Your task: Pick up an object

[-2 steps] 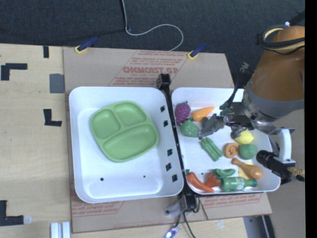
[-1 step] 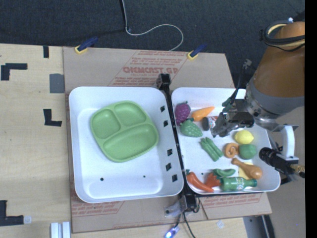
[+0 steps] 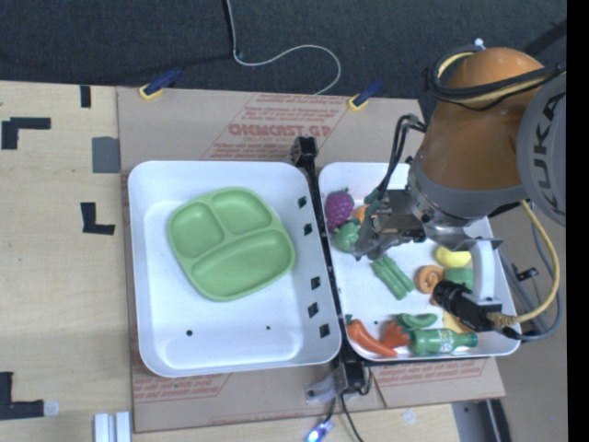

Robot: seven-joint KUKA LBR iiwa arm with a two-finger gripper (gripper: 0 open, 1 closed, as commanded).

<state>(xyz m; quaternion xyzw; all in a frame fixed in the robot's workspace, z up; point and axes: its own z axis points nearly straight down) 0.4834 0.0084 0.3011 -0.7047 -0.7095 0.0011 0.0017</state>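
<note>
Camera view: claw (image 3: 373, 239) low in the right bin (image 3: 480, 346).
Grip state unclear; it hangs over green toy vegetables (image 3: 391, 275) beside purple grapes (image 3: 339, 208).

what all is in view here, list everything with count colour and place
bins: 2, white, side by side on the bench
divided plate: 1, light green, in the left bin
toy grapes: 1, purple, upper left of the right bin
long green toy vegetable: 1, green, middle of the right bin
yellow toy piece: 1, yellow, right side of the right bin
orange toy piece: 1, orange, beside the yellow one
green bottle: 1, green, near edge of the right bin
red-orange toy pieces: about 2, near edge, left of the bottle
cardboard sheet: 1, brown, under the bins
cable: 1, white, on the dark floor beyond the bench
arm: 1, grey and orange, over the right bin
gripper: 1, dark, low among the toys
</note>
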